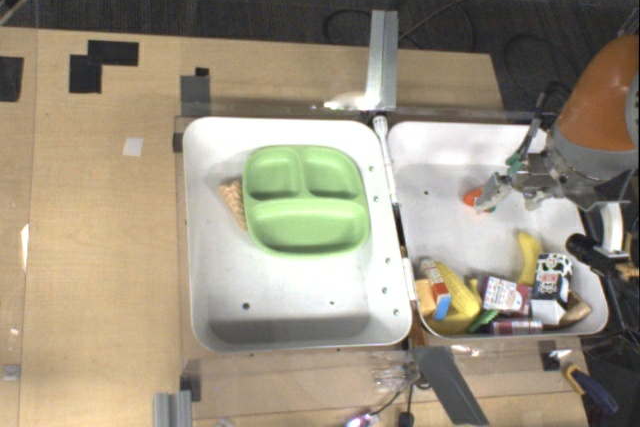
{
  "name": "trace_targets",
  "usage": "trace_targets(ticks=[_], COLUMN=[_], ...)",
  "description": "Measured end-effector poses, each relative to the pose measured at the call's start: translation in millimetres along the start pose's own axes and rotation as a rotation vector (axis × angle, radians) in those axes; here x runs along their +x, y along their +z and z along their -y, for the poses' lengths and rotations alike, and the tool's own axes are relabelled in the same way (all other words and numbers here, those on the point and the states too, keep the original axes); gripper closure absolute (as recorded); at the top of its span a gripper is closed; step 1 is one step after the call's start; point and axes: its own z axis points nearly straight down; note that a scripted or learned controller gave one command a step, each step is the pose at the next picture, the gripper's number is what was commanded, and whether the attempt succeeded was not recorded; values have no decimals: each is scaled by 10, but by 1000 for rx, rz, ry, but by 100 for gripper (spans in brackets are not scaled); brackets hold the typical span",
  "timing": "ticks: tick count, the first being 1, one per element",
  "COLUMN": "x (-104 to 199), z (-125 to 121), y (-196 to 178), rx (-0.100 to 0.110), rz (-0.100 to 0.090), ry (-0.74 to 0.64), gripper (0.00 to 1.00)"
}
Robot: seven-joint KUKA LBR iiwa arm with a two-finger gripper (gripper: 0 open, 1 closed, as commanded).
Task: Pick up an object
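Objects for you to pick sit heaped along the near edge of the right bin [440, 155], well right of the green tray [303, 197] in the left bin [205, 245]. Your gripper [487, 197] hangs over bare floor above that heap, something orange at its tip; whether it is pinched or merely beside it, you cannot tell. The banana [527, 256], nearest, lies nearer the camera and to the right, long axis running toward you.

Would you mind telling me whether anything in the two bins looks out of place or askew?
Mildly, yes. In the left bin, the green divided plate partly covers a tan item at its left edge. In the right bin, most items are heaped along the lower edge, including a banana.
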Motion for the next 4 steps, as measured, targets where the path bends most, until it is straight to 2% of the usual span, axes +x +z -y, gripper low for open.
trace_targets(ticks=[1, 2, 3, 4], x=[55, 77, 85, 84], z=[-555, -588, -613, -613], y=[534, 397, 270, 271], rx=[-9, -18, -25, -25], rz=[3, 2, 3, 3], ry=[-169, -171, -172, -172], gripper=[0, 100, 100, 0])
